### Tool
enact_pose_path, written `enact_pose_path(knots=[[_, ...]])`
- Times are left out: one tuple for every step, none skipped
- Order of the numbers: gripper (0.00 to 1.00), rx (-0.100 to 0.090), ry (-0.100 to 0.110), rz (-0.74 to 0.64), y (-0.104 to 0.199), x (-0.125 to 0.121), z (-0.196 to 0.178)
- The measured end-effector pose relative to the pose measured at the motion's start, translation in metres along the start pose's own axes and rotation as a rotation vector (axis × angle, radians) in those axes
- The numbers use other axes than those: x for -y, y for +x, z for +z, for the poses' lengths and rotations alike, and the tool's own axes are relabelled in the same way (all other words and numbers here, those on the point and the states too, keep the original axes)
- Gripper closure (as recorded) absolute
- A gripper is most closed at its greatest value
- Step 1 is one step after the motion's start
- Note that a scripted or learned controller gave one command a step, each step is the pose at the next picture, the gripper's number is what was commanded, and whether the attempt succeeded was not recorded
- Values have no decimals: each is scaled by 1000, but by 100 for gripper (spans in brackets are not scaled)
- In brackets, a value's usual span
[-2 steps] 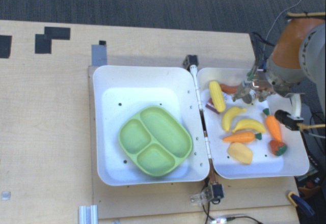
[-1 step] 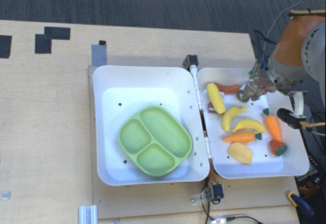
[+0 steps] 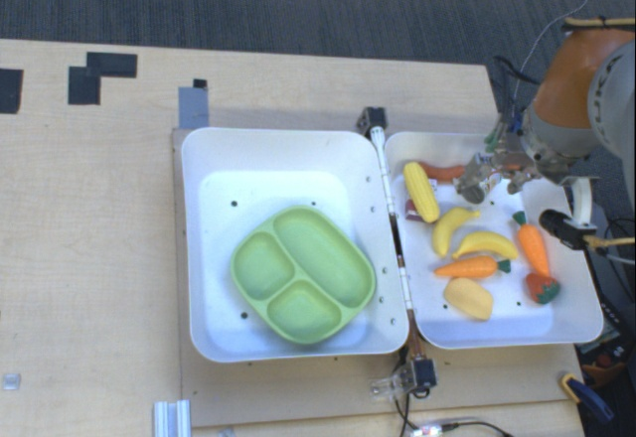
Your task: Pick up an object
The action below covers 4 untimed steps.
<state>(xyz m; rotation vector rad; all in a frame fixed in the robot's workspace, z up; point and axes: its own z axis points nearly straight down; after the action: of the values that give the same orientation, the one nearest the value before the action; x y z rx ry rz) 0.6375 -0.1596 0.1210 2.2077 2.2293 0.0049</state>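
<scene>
Gripper (image 3: 494, 177) hangs low over the back of the right bin (image 3: 576, 331), and I cannot tell how wide it is or if it has anything. Just under it lies a long orange-red toy (image 3: 444, 170) (maybe a chili or a carrot), near the bin's back wall. That looks like the thing it is going for. It seems to be light, hard plastic, smooth and a bit slippery, so a pinch across its thin middle should work best.

Beside it is a yellow corn cob (image 3: 420, 192). Closer to the front are two bananas (image 3: 467, 234), an orange carrot (image 3: 469, 268) and a yellow lump (image 3: 469, 298). Another carrot (image 3: 535, 250) lies to the right. The left bin (image 3: 199, 326) holds a green tray with three parts (image 3: 302, 273).
</scene>
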Motion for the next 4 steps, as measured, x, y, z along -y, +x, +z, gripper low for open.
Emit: enact_pose_path(knots=[[0,0,-1,5,36,40,34],[100,1,-7,4,37,37,22],[100,-2,16,6,52,-30,25],[0,0,2,4,53,-32,24]])
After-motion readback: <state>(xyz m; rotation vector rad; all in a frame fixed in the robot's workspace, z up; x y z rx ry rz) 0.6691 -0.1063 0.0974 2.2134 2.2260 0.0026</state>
